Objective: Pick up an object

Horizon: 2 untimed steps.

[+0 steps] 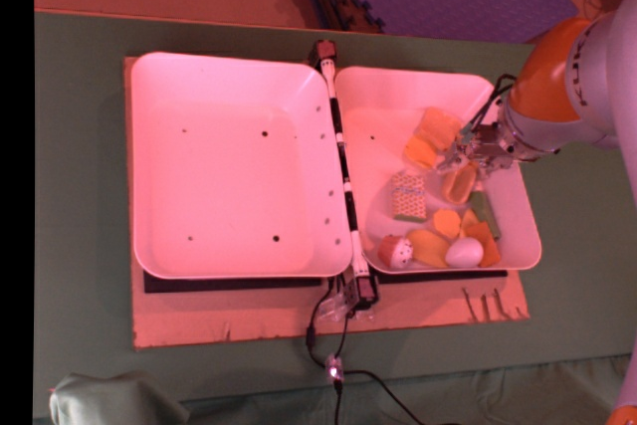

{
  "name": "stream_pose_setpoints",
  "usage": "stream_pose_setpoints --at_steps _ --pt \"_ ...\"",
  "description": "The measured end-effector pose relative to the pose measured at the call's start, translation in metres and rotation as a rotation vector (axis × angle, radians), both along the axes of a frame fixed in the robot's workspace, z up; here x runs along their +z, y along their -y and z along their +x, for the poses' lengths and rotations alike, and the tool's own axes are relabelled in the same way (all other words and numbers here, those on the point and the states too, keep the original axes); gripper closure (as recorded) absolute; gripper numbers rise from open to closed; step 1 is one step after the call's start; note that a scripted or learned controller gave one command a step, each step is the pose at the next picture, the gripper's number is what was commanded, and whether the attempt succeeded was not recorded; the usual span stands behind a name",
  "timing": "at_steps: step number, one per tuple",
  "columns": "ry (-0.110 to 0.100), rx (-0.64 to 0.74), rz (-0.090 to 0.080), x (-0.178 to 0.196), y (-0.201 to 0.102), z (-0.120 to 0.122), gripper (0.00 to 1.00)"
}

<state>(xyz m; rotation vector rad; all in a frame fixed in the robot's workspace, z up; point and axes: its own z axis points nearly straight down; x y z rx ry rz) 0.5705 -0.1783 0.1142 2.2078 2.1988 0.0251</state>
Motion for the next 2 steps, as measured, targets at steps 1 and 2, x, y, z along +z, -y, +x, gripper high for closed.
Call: stream_pose_setpoints --at_steps 1,2 --pt "-0.018 0.003 0.002 0.061 -0.006 0.007 1.00" --pt "-0.016 0.002 0.002 0.128 -0.008 0.011 1.00"
